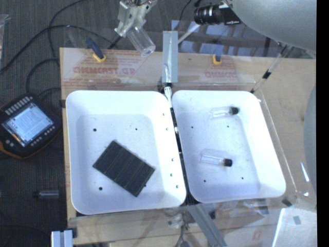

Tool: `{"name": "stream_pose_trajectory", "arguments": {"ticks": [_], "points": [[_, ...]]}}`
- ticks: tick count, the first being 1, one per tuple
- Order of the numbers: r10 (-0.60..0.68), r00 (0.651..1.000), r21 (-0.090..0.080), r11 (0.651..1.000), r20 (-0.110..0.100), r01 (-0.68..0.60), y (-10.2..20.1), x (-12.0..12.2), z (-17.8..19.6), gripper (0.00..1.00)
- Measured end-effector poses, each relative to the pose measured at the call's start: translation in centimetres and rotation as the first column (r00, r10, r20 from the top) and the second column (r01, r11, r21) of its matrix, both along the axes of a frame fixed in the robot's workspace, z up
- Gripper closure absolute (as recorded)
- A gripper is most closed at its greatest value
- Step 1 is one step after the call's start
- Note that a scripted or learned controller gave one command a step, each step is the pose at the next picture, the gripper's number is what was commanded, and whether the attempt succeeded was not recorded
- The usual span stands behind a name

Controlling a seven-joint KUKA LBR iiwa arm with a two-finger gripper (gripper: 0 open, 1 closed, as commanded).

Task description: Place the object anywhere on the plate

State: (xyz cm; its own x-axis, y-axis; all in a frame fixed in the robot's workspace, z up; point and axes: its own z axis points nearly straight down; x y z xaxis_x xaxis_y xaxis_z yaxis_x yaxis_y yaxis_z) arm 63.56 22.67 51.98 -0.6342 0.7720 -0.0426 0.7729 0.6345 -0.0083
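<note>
A: What surrounds the desk point(288, 112)?
B: Dark grey floor point(31, 50) with black cables point(56, 27) trailing across it.
A: Anything lying there?
B: A handheld control pendant point(25, 123) with a lit screen, left of the desk; light falls bright and even

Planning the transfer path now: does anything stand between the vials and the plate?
Only the adjoining bin walls: the upper vial and lower vial lie in the right bin, the plate in the left bin. A vial would need lifting over that ridge. Nothing else visible lies between.
</note>
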Motion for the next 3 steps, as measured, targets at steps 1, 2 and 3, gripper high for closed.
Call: {"name": "stream_pose_trajectory", "arguments": {"ticks": [1,2,3], "points": [[-0.001,1.000,-0.003,1.000,0.002,0.001,0.0,0.1,0.9,1.00],[-0.002,1.000,-0.007,1.000,0.004,0.002,0.1,0.1,1.8,1.00],[-0.003,1.000,-0.010,1.000,0.007,0.003,0.1,0.2,2.7,1.00]]}}
